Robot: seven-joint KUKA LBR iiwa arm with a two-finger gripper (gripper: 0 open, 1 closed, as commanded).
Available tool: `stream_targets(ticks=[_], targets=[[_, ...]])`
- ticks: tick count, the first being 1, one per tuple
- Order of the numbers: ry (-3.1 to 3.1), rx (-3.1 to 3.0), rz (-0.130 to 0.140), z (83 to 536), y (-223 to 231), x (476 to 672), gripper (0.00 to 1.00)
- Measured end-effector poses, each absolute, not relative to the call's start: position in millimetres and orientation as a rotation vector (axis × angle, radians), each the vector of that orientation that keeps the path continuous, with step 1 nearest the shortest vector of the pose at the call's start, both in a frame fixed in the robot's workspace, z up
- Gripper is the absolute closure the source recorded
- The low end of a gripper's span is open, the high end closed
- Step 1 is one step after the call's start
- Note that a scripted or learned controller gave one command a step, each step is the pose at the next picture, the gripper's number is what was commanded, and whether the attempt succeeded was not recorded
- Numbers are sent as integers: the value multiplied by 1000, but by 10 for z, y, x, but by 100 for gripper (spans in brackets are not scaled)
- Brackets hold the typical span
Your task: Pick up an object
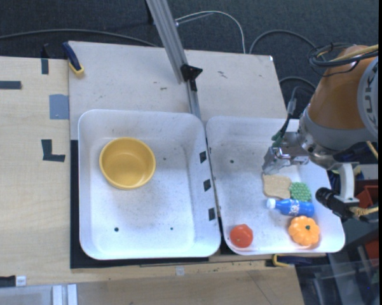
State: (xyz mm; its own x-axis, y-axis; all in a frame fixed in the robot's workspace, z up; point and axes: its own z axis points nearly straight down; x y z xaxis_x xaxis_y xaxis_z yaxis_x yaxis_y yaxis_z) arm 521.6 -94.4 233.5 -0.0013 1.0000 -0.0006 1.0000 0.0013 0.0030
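My gripper (274, 160) hangs over the right bin (241, 170), just above a tan slice of bread (276, 185). Beside the bread lie a green knobbly piece (300, 191), a blue and white bottle (291, 206), an orange pumpkin (304, 230) and a red tomato (241, 235). A yellow bowl (127, 162) sits in the left bin (146, 234). The grey fingers point down and left, with nothing visibly between them.
A metal pole (171, 37) slants across the bench behind the bins. A blue and yellow clamp (73, 59) lies at the bench's far left corner. Cables run along the dark floor at the back.
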Motion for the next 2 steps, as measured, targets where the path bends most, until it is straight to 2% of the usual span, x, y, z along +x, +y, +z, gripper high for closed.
stream_targets(ticks=[1, 2], targets=[[2222, 2219, 2, 2638, -942, 5222, 100], [2229, 2217, -2, 2513, -496, 5386, 100]])
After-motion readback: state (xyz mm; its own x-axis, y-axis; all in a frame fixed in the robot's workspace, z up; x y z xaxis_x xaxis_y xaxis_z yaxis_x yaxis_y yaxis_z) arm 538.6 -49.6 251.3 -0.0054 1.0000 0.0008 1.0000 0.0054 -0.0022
